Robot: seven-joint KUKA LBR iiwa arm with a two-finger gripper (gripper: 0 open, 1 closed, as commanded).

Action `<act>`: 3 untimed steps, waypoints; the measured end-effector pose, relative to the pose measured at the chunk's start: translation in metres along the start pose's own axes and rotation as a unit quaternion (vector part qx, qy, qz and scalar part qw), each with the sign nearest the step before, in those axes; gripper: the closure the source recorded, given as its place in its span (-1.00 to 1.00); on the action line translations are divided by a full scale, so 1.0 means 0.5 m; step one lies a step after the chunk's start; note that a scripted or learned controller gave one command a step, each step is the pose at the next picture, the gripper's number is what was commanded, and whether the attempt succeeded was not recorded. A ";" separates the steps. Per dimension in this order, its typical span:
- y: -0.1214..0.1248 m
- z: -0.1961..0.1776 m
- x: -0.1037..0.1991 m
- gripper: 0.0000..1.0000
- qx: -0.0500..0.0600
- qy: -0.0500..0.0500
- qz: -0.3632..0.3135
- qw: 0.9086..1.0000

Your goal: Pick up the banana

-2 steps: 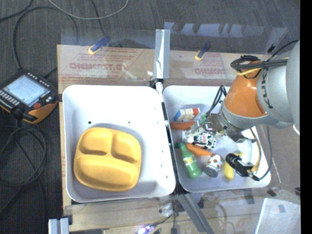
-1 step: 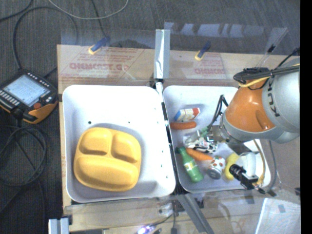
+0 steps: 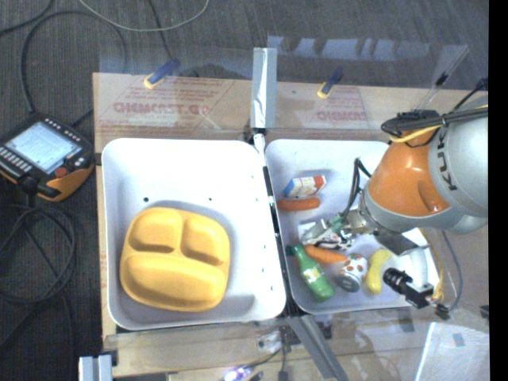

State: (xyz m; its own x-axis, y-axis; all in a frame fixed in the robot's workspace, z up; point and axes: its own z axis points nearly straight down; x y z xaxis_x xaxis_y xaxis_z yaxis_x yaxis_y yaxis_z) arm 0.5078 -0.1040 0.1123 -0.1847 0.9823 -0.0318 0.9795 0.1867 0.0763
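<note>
Because the banana [image 3: 379, 270] lies toward the near right corner of the right bin [image 3: 337, 159], partly tucked beneath the orange wrist, I judge the step in hand to be lining the gripper [image 3: 330, 230] up over it. There is work to do: the gripper sits near the middle of that bin, just above the carrot [image 3: 325, 254] and to the left of the banana, not over it. From this slanted view I cannot tell whether the gripper is apart or together, as its tip is a tangle of metal and shadow. The banana is short and yellow, its length running roughly away from me. It lies just beside a small round red-and-white toy [image 3: 354, 272] on its left, with the green bottle [image 3: 311, 272] further left. To do this well I would shift toward the view's right and the near wall, turn the wrist so the closing line crosses the banana's narrow width, and come straight down on its middle, clear of the round toy so that isn't pinched too. The yellow tray [image 3: 175, 260] in the left bin [image 3: 159, 169], and the carton [image 3: 305, 186] and sausage [image 3: 298, 204] at the far end, play no part.
</note>
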 end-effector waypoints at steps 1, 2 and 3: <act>0.023 0.003 -0.010 -1.00 0.013 0.007 0.001 1.000; 0.004 0.001 0.005 -1.00 -0.002 0.000 0.101 0.995; 0.057 0.006 -0.004 -1.00 0.014 0.003 0.109 0.994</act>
State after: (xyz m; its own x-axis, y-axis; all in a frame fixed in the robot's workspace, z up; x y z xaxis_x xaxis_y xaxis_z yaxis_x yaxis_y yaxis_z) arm 0.5364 -0.1006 0.1114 0.0319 0.9994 -0.0119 0.9981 -0.0312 0.0537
